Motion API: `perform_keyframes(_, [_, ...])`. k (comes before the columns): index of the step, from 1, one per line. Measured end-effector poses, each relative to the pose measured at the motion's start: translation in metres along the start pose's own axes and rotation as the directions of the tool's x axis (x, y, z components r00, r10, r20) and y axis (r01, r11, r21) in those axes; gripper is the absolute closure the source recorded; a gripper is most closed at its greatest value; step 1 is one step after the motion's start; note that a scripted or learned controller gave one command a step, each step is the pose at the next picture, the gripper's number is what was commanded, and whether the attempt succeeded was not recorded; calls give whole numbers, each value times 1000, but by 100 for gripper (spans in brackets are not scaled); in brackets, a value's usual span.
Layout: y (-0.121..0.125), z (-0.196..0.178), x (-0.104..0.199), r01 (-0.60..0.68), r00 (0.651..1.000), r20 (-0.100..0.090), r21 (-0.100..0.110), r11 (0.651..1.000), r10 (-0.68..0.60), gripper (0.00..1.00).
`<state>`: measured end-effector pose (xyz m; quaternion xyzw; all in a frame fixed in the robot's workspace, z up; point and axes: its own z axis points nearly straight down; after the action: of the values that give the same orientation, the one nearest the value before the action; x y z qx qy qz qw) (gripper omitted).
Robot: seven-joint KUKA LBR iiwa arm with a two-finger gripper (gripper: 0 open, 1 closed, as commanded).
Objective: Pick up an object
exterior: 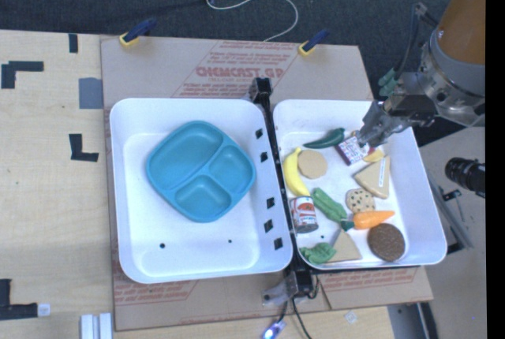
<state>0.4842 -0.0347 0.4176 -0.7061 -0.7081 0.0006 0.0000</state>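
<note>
The right bin (pixel 418 172) holds several toy foods: a yellow banana (pixel 294 172), a tan round cracker (pixel 312 165), a green pepper (pixel 323 139), a small dark packet (pixel 349 150), a cheese wedge (pixel 375 178), a chip cookie (pixel 359 199), a carrot (pixel 372 218), a small can (pixel 304 214) and a brown round patty (pixel 387 241). My gripper (pixel 371 132) hangs low over the bin's upper right part. It is just right of the pepper and right above the packet. Nothing is visibly held in it.
In the left bin (pixel 126 195) lies a blue divided plate (pixel 201 170). A dark divider (pixel 272 172) runs between the bins. A green bean (pixel 329 205), a bread wedge (pixel 345 248) and a green leaf (pixel 317 254) lie near the right bin's front.
</note>
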Motion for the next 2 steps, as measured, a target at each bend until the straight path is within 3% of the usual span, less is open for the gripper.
perform_keyframes(1, [-2,112,37,0,1000,-1,12,1000,0,100])
perform_keyframes(2, [50,186,75,1,1000,0,6,1000,-1,100])
